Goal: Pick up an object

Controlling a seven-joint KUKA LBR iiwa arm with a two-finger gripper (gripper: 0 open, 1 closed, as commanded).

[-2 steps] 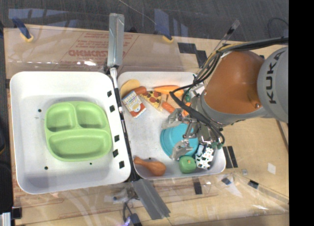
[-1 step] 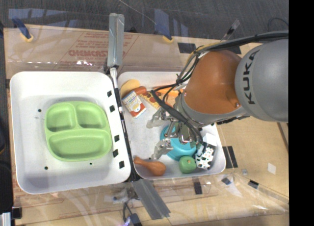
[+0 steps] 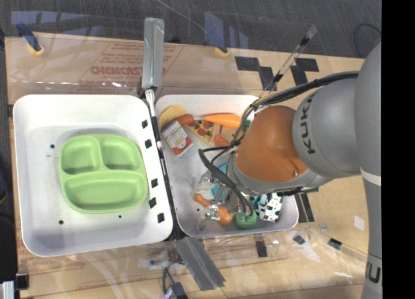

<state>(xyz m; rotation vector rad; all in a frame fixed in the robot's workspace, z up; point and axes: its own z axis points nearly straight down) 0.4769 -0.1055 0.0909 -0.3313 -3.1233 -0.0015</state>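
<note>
Arm (image 3: 285, 148) is lowered over the right bin (image 3: 185, 223), above mixed toy items. A green divided plate (image 3: 102, 172) sits in the left bin (image 3: 32, 122).

glossy green plastic tray (image 3: 102, 172), smooth white bins (image 3: 32, 161)

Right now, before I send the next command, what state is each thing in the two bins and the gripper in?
Green divided plate: lying flat in the left bin, upright.
Right bin: cluttered with small toys.
Orange carrot: lying on its side by the far wall.
Small carton: lying flat, apart from the gripper.
Black-and-white toy: at the near right corner.
Gripper: low over the near clutter, fingers hidden.
</note>
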